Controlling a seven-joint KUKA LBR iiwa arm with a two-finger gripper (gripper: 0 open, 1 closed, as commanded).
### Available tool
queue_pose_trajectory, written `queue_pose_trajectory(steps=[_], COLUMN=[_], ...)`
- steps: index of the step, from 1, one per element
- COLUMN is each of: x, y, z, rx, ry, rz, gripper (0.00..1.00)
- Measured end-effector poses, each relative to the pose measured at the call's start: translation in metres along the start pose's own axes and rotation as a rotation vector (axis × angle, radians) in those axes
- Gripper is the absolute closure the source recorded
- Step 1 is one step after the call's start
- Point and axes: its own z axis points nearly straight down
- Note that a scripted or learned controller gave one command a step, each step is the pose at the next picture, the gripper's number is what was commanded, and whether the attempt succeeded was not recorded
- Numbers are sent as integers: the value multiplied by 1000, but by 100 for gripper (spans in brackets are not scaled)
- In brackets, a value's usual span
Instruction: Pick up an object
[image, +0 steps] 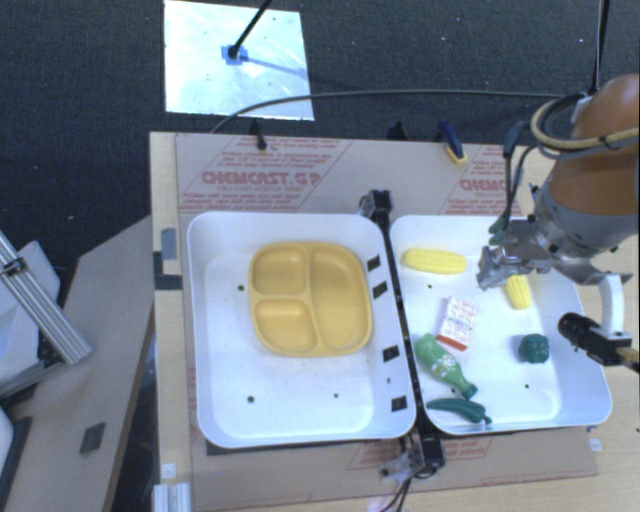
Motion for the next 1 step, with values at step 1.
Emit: queue_pose_trajectory(steps=[1], x=[45], y=[17], z=[19], rx=[1], ry=[0], rz=[0], gripper=[100])
